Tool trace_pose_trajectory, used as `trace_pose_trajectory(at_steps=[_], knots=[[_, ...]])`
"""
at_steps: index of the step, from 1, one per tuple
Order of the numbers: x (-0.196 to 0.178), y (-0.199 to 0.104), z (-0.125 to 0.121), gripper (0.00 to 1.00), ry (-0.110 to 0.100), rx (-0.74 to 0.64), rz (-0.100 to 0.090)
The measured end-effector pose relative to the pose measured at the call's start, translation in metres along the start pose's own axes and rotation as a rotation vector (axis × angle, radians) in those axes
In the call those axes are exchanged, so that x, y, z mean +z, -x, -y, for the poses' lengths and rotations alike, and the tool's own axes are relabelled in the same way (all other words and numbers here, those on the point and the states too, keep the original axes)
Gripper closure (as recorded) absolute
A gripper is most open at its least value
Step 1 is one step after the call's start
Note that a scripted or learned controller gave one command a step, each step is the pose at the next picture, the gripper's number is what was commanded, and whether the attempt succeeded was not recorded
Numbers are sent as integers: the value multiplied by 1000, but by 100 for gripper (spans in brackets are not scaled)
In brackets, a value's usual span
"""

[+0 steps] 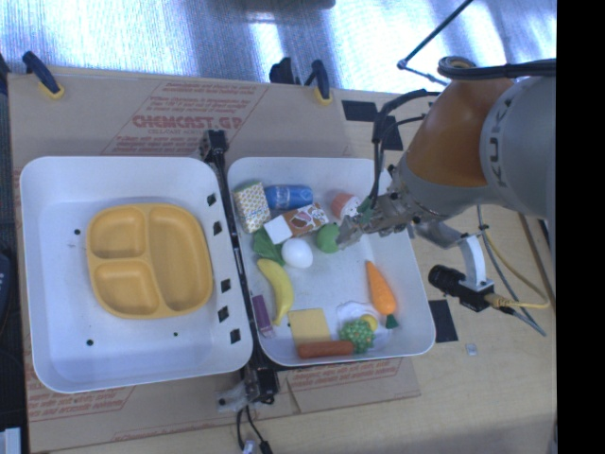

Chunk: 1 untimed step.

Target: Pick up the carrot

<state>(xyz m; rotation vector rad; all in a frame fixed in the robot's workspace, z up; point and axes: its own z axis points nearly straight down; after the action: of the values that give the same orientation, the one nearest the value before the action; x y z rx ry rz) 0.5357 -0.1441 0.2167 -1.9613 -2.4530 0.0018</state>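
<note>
Nearest the camera, along the front wall of the right bin (416,324), lie a sausage (325,349), a yellow cheese block (309,324) and a bunch of green grapes (357,333), all well below the gripper (352,227). Just behind the grapes, down and to the right of the gripper and apart from it, the carrot (381,289) lies on the bin floor, its orange body slanting up toward the gripper and its green end near the grapes. Nothing touches it. A banana (277,288) lies down and to the left of the gripper, and a white egg (297,253) sits closer in on that side. A green vegetable (327,238) is just beside the gripper on its left. Whether the gripper is released or clenched cannot be told; it is small and dark against the toys. Beyond it, toward the back wall, rest a blue can (288,197) and a small carton (251,206). Far to its left, the other bin (38,282) holds a yellow divided plate (149,259). The grey and orange arm (473,149) rises up and to the right of the gripper.
</note>
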Motion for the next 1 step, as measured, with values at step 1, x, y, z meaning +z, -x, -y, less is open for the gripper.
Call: trace_pose_trajectory(at_steps=[1], knots=[[0, 0, 0, 0, -1, 1, 0]])
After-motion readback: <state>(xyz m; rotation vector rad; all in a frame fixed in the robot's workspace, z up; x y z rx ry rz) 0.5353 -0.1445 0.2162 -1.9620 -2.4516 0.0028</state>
